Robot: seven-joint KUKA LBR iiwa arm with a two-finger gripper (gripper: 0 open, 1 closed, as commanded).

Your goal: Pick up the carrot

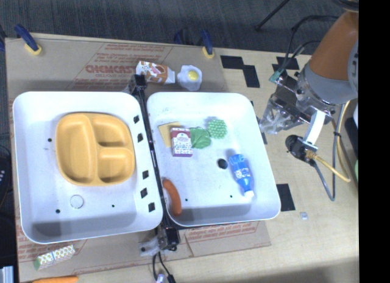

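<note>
Nearest the camera, along the bench's front edge, a small patterned packet lies on the cardboard below the left bin. Just above it, the carrot rests in the right bin, in its front left corner, lying against the wall it shares with the left bin. Nothing covers the carrot. Farther in, a blue bottle lies toward the right side of that bin, with a small dark spot just beside it, and behind those sit a red box over a yellow slice, a green leaf and a green dotted ball close together. The left bin holds a yellow divided plate. Beyond the bins, on the cardboard, stand a small carton and a yellow-and-white toy. Right of the right bin, outside its wall, the gripper hangs over the bench, well apart from the carrot, the arm's orange band above it; whether the gripper is released or clenched I cannot tell, and nothing shows in it.
</note>
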